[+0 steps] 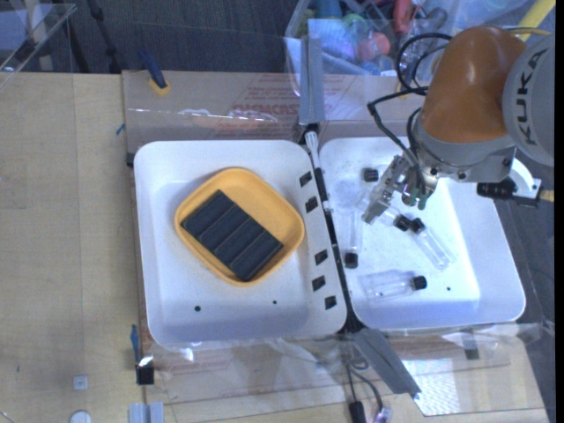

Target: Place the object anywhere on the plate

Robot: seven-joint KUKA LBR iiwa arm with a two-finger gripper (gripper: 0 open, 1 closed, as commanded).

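The arm (480, 86) comes in from the 3 o'clock side and its pincer (389, 194) hangs over the right bin (493, 271), near that bin's 11 o'clock part; the fingers are small and blurred against the white floor, so I cannot tell if they are spread or pressed together, and I see no thing between them. In the right bin lie clear vials with dark caps; one vial (392, 283) lies at 6 o'clock of the pincer, well visible, with its cap toward 3 o'clock; a second vial (427, 243) lies at 4 o'clock of the pincer, tilted, hard to make out because the glass is almost the colour of the bin; more small dark caps are near the divider, and their bodies I cannot make out. The plate (264, 196) is yellow and rests in the left bin (176, 315); a dark ribbed pad (231, 233) lies on it. The arm's upper part is cut off by the frame edge.
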